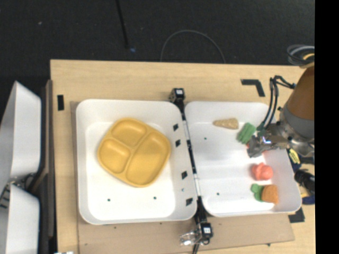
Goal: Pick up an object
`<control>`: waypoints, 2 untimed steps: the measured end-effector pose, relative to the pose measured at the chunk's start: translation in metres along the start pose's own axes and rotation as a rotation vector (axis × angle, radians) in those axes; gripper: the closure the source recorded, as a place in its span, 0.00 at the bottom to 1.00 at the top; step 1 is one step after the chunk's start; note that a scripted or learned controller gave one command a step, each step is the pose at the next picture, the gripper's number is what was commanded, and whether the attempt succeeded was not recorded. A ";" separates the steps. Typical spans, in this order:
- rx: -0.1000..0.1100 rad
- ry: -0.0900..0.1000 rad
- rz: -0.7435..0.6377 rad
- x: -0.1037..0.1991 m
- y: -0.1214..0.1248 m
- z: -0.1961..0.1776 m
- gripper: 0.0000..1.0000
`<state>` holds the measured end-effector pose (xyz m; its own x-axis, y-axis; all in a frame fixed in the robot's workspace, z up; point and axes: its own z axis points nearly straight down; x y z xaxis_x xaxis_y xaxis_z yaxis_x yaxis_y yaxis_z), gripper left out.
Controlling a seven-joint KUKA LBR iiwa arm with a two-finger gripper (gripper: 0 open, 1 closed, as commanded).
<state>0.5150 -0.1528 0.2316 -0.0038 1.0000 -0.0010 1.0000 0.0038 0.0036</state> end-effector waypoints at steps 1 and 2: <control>0.000 0.002 -0.005 0.055 0.019 -0.011 1.00; 0.002 0.001 -0.003 0.108 0.042 -0.003 1.00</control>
